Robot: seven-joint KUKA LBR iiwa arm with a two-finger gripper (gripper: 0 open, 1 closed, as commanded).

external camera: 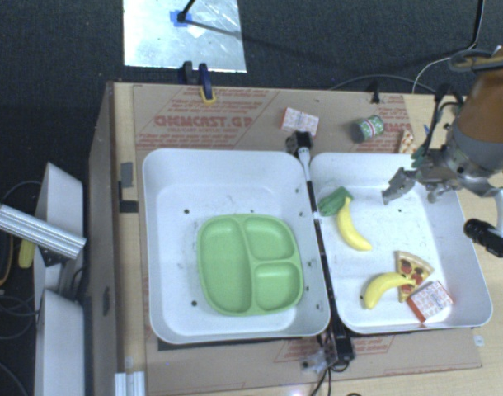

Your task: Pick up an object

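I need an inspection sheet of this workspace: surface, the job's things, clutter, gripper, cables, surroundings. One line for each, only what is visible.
Surface: bench bearing left bin and right bin, side by side.
Job's things: in the right bin, two bananas, a green item, a pizza slice toy, a small red-and-white packet.
Clutter: green divided plate in the left bin; small can and a card on the bench.
Gripper: gripper over the right bin's upper part, nothing between its fingers.
Cables: thin cable at the bench's far edge.
Surroundings: dark carpet, silver sheet.
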